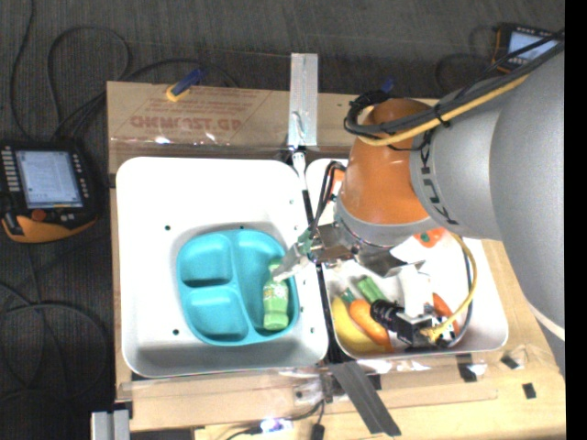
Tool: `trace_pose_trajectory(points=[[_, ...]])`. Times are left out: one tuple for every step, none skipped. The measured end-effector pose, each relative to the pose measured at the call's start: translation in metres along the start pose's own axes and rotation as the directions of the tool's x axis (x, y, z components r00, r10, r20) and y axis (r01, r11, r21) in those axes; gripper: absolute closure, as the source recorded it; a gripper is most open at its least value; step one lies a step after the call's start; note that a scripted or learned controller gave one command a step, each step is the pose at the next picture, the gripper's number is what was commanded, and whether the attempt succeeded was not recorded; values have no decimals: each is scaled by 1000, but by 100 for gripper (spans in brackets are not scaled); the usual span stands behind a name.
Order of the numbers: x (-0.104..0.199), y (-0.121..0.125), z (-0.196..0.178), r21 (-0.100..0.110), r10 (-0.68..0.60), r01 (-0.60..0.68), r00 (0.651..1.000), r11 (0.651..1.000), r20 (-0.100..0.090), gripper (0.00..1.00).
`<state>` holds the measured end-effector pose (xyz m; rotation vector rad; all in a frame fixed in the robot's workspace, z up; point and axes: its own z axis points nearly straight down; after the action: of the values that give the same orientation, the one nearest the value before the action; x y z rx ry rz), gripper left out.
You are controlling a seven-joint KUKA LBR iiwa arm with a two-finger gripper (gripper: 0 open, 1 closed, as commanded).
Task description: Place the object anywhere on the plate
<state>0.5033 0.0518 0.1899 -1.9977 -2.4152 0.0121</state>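
Green object (pixel 275 305) on the blue plate (pixel 213 287), just below the gripper (pixel 295 257), finger state unclear.

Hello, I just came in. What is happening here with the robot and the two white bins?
A grey and orange robot arm reaches in from the right over the two white bins. Its end effector is at the right edge of the blue divided plate in the left bin. A green object lies in the plate's right compartment, just below the end effector. The right bin holds more items, among them a banana and something orange.
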Motion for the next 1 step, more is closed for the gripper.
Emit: trace_pose_trajectory(points=[[5,-21,8,-3,325,-325,946,946,-1,0]])
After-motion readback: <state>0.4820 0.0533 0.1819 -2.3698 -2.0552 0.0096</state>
